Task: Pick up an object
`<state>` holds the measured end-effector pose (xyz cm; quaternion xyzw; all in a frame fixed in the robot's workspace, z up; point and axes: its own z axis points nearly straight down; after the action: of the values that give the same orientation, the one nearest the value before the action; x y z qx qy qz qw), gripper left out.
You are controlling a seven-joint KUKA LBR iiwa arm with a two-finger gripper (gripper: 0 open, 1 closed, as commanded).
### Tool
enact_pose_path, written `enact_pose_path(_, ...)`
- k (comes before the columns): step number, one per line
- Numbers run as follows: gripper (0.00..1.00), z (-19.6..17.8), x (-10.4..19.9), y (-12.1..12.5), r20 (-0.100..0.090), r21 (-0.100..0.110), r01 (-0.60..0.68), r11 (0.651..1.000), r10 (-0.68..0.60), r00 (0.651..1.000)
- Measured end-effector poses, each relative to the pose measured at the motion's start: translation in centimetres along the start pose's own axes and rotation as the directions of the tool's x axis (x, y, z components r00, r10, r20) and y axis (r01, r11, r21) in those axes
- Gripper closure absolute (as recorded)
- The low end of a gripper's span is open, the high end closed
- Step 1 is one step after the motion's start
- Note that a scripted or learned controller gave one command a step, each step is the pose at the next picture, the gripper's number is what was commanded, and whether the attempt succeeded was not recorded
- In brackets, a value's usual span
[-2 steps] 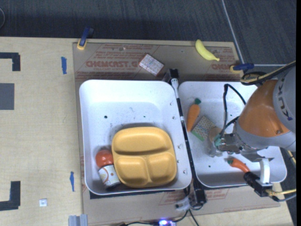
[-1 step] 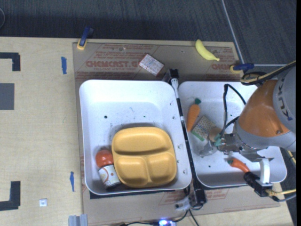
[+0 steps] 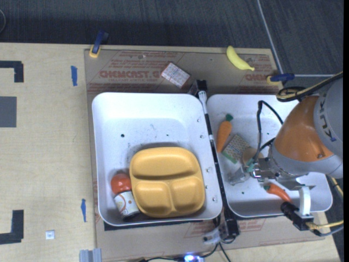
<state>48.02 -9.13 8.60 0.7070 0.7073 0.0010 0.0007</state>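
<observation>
Single overhead camera, slanted down, seemingly mid-distance, both bins (image 3: 103,146).

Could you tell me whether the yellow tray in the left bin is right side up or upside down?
Upside down: the yellow tray shows three bulging compartment backs, not hollows, as it lies in the left bin.

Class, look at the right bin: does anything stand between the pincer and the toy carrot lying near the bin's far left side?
Yes. A small grey-green patterned pad lies between the pincer and the carrot, just beside the carrot's lower end.
</observation>
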Motion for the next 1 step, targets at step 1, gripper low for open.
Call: enact_pose_path(1,1.00,-1.01,0.00,0.13,0.001,-0.003,0.000,1.000,0.000,1.000)
